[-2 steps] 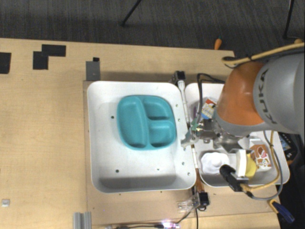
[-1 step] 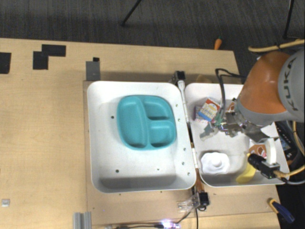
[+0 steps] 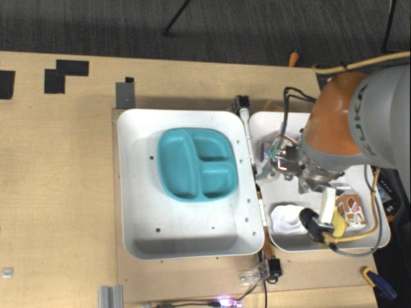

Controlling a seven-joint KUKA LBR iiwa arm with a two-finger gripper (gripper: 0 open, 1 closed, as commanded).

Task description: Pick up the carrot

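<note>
My gripper (image 3: 280,158) is low over the right bin (image 3: 379,236), near its left wall, at the end of the grey arm with the orange band (image 3: 334,117). The arm and wrist cover most of that bin's floor. In the bin's front left corner, just in front of the gripper, lies a white lumpy object (image 3: 286,217). A brown and white packet-like item (image 3: 352,212) rests near the bin's right wall.
The left bin (image 3: 138,236) holds a teal divided plate (image 3: 196,163) in its middle. A ridge (image 3: 252,172) separates the two bins. Black marks and a small grey block (image 3: 126,94) sit on the bench to the left.
</note>
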